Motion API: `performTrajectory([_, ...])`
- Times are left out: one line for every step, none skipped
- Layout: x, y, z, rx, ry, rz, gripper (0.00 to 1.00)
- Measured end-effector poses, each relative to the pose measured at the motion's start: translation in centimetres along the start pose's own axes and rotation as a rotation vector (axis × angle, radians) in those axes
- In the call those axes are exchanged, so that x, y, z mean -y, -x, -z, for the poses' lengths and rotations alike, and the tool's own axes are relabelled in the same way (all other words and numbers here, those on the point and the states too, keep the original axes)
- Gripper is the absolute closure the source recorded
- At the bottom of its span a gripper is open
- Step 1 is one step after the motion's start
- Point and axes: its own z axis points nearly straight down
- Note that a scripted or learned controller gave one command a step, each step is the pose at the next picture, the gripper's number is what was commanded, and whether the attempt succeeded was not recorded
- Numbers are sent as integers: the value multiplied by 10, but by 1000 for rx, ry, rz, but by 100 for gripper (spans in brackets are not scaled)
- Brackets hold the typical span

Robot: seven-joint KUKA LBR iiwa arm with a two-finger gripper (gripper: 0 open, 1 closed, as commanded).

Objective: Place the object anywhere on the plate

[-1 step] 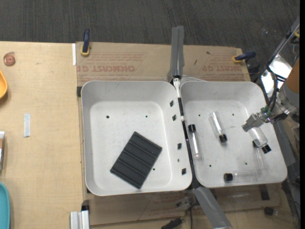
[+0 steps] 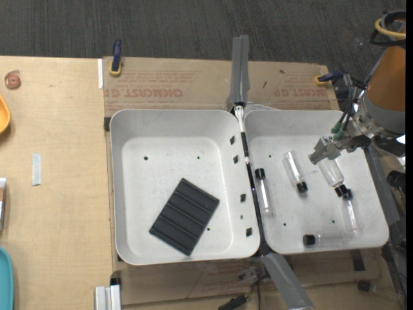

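Hovering gripper over right bin | finger state unclear | tubes below | dark plate in left bin

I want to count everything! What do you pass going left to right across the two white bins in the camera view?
Dark ribbed plate → tube by the divider → short tube → tube under the gripper → gripper.

Dark grey carpet covers the floor at the far side. A pale wooden counter fills the left, with brown cardboard lying under both bins.
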Motion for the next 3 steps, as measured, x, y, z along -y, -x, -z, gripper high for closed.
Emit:
performTrajectory([-42, -108, -71, -1, -4, -38, 100])
performTrajectory([9, -185, -66, -1, -3, 2, 100])
performTrajectory([-76, -239, -96, 0, -4, 49, 100])
